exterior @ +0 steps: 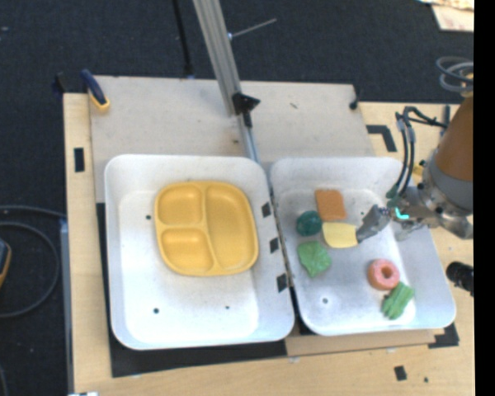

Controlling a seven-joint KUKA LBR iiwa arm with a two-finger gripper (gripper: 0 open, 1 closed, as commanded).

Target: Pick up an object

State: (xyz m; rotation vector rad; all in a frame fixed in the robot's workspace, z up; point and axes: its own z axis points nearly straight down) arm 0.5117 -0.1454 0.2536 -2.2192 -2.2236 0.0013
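Yellow block point(340, 236) lies mid-bin in the right bin point(429, 304), touching the gripper point(370, 225) on its nine o'clock side, fingers slightly spread and empty, long axis running roughly three to nine o'clock.

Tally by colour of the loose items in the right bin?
Green: 3, a ball, a leafy piece, a long piece
Orange: 1, a block
Yellow: 1, a block
Pink: 1, a donut
Total: 6
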